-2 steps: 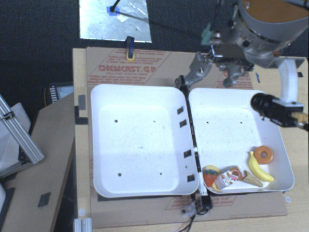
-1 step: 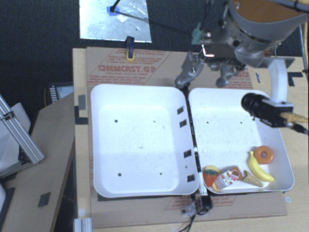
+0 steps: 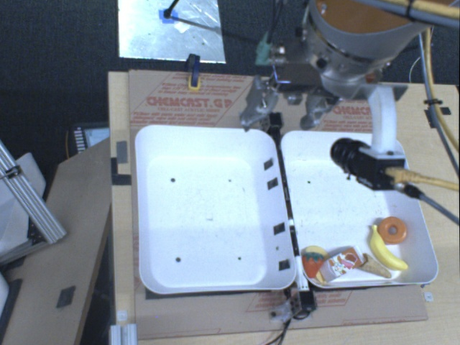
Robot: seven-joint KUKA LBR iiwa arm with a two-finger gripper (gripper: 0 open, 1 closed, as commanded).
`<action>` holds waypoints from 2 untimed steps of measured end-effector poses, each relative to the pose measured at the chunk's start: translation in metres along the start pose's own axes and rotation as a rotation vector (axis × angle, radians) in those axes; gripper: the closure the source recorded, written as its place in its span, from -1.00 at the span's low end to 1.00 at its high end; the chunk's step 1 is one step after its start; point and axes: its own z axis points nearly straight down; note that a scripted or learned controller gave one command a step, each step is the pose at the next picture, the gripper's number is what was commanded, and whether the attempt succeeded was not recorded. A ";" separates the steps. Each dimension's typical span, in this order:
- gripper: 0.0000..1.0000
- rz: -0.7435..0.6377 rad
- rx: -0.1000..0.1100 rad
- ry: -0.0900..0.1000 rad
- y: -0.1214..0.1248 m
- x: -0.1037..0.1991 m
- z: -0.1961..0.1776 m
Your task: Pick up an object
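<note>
Faintly, red CHEMCAST lettering on brown board (image 3: 188, 100) (behind bins), banana (image 3: 386, 250) front right.

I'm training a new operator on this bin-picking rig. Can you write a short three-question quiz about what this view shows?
1. True or false: the banana lies in the left bin.
2. Where in the right bin are the items gathered?
A. far corner next to the divider
B. near corner, away from the divider
C. spread evenly
3. Fill in: the round orange object lies just beyond the ____.

Key
1. False. It lies in the right bin.
2. B. The banana, the round orange object and a red-and-white packet cluster there, while the claw is over the bins' far edge.
3. banana
</note>
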 end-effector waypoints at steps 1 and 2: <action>-1.00 -0.001 0.000 0.000 0.002 0.041 0.000; -1.00 0.001 0.001 -0.001 0.000 0.041 0.000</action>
